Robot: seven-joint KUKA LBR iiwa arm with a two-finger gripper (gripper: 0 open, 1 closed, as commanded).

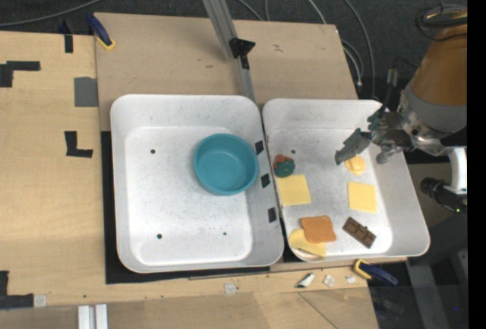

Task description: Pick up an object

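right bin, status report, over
Gripper open, low over right bin. Nothing held. Small yellow piece just beneath fingers. Yellow square close by.

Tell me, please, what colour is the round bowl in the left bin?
The round bowl is teal blue, plainly seen in the camera view.

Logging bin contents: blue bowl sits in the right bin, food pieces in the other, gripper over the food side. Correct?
Not quite. The camera view shows the blue bowl in the left bin, not the right. The food pieces, such as the yellow square, lie in the right bin, and the gripper is over that side.
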